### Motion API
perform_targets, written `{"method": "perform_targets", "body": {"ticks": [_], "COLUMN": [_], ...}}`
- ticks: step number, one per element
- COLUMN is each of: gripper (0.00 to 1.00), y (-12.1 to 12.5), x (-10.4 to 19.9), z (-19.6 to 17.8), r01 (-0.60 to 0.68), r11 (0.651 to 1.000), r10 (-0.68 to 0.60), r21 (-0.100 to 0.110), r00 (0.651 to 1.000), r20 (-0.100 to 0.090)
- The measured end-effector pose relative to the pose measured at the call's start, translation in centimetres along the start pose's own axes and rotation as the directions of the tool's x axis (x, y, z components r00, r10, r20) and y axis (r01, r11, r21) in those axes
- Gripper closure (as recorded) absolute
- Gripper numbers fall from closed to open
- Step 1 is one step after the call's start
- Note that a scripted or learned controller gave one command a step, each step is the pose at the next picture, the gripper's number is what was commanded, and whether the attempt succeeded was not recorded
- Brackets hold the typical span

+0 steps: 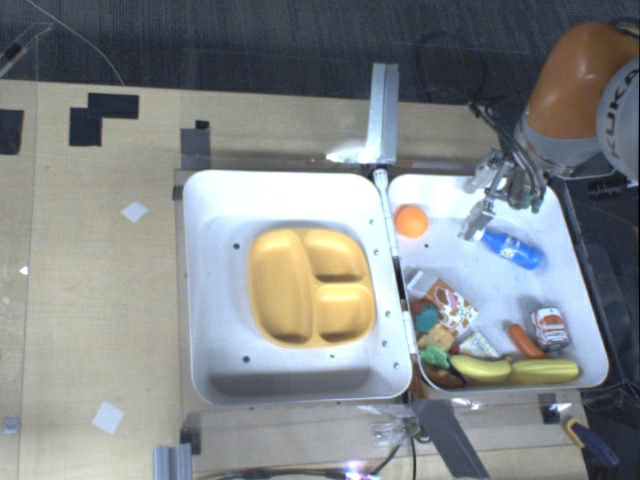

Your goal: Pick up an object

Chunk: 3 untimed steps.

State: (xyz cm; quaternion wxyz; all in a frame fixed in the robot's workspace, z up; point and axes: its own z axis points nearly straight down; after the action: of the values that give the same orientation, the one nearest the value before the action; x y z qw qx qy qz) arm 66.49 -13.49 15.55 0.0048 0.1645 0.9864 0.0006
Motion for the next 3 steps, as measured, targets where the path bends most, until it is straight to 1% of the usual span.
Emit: {"method": "perform_targets", "body": {"ticks": [1,2,3], "gripper": [0.00,0.00,0.00], "y": [0.0,4.8,-0.2], "x": [0.0,4.0,0.8], "z": [-0.1,-7.1,-4.5], "r01": [0.000,-0.253,-0.519], "r11": [1.000,0.967,0.855], "r10": [0.000,0.253,0.519], "r21": [0.000,-0.002,0.001], "r00": [1.000,0.967,0.855], "r20": [0.001,0.003,0.000]}}
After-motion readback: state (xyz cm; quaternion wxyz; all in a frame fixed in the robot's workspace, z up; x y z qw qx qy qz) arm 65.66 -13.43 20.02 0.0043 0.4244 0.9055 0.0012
